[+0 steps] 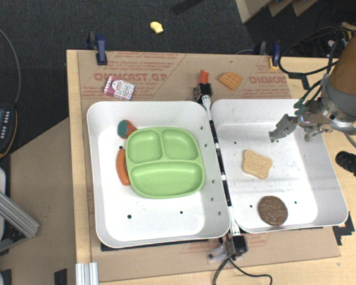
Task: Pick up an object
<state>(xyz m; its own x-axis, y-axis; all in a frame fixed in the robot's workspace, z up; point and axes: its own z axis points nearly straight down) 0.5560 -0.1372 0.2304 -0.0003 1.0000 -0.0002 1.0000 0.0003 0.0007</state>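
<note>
In the right bin (320, 177) lie a tan slice of toast (256, 164) near the middle and a round brown cookie (273, 210) near the front. My gripper (295, 132) hangs over the back of this bin, behind and to the right of the toast. It is open, its fingers are spread, and nothing sits between them. The left bin (107, 212) holds a green divided plate (164, 162), an orange sausage-shaped toy (123, 166) along the plate's left side, and a small red and green toy (126, 128) at its back left corner.
Behind the bins on the cardboard lie a tan waffle-like piece (229, 80), a small orange and black item (203, 83) and a pink packet (118, 88). Blue clamps (99, 47) hold the board's back edge. Black cables (308, 52) hang near the arm.
</note>
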